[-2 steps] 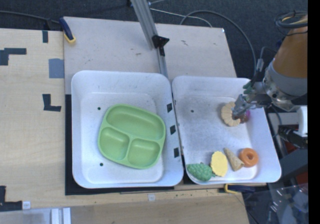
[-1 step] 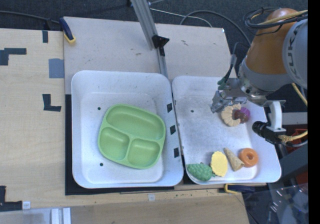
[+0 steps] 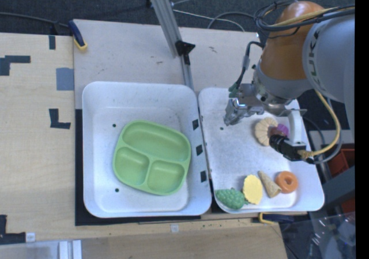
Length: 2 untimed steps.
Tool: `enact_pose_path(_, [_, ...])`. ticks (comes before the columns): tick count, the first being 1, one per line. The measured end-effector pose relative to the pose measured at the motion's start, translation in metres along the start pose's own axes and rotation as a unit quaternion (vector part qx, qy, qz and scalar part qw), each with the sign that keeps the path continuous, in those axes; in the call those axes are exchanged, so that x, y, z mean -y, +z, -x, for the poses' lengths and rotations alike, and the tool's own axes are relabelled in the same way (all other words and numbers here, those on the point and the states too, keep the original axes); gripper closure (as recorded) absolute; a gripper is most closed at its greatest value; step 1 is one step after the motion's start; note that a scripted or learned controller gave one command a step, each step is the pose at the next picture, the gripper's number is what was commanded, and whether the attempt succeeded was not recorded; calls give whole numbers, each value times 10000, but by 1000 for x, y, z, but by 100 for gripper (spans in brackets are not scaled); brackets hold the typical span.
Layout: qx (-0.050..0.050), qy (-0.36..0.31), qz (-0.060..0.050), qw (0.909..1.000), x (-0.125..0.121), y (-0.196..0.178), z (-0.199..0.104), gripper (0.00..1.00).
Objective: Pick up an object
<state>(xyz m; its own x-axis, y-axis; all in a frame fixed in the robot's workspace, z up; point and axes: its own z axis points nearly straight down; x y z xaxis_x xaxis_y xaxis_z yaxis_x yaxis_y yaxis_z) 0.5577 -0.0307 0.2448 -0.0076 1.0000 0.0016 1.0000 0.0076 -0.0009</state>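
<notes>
We start at the gripper (image 3: 232,115), which hangs over the far-left part of the right bin (image 3: 230,160), its metal fingers pointing down toward the bin floor. We see nothing between the fingers; from this slanted angle we cannot tell how wide they stand. The grey arm (image 3: 331,59) with its orange band (image 3: 288,44) comes in from the right, above the bin's far edge.

Just right of the gripper, apart from it, we note a pale ridged shell-like piece (image 3: 264,130) with a small purple piece (image 3: 281,131) touching its right side. A black fitting (image 3: 282,146) on the arm's cabling sits just near of these two.

Along the near edge of the right bin we log four toy foods in a row: a green leafy clump (image 3: 230,198) at the near-left corner, a yellow piece (image 3: 252,188) beside it, a tan wedge (image 3: 267,184) next, and an orange ring (image 3: 286,181) furthest right. All lie well apart from the gripper.

The left bin (image 3: 98,136) holds a green divided plate (image 3: 152,157) with three compartments, lying flat near its middle.

A slanted metal pole (image 3: 167,15) crosses the far side of the bench (image 3: 121,50).
</notes>
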Motion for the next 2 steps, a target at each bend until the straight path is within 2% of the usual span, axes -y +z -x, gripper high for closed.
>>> enact_pose_path(1, [0, 2, -3, 10000, -9, -1, -51, 100])
enact_pose_path(2, [6, 4, -6, 10000, -30, 17, -104, 100])
